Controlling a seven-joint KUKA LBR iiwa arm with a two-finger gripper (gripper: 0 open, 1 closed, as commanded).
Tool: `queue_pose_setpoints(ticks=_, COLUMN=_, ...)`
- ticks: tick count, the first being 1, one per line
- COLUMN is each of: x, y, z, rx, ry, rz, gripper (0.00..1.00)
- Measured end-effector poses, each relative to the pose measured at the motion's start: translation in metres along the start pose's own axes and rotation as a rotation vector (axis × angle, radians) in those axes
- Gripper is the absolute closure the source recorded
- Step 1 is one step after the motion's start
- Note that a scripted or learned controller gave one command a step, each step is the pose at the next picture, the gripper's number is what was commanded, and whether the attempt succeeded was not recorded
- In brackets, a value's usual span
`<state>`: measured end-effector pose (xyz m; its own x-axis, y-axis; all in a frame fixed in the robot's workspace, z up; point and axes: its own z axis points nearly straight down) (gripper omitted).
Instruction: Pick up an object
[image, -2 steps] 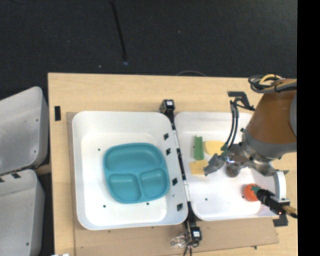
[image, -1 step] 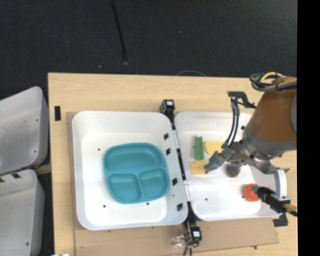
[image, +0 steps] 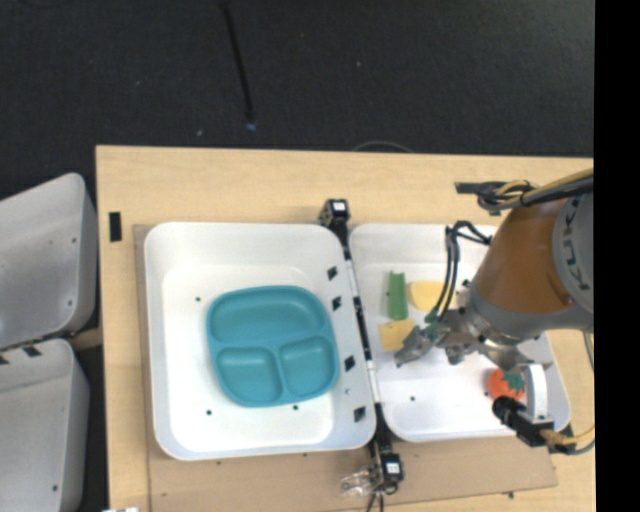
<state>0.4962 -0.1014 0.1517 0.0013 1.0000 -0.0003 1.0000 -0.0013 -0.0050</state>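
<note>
counter (image: 230, 180): pale wood, smooth, dull
bins (image: 180, 420): white plastic, smooth, a bit shiny
tray (image: 270, 345): blue-green plastic, smooth
floor (image: 150, 70): dark, rough like carpet

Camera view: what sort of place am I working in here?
Most likely a robot lab test bench, not a kitchen: a plywood bench bearing two white bins, a teal divided plate, small toy-like pieces including a green block, and the arm's hand.

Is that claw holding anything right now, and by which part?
It cannot be told: the claw sits over a yellow piece in the right bin.
</note>
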Motion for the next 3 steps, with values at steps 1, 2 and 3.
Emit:
queue_pose_setpoints(ticks=1, x=-0.001, y=0.001, z=0.05, rx=-0.009, ry=-0.001, rz=0.011, gripper=0.0)
queue_pose_setpoints(ticks=2, x=-0.003, y=0.002, z=0.039, rx=-0.015, ry=-0.004, rz=0.022, gripper=1.0)
queue_pose_setpoints(ticks=3, x=-0.01, y=-0.004, z=-0.008, rx=-0.01, ry=-0.001, rz=0.01, gripper=1.0)
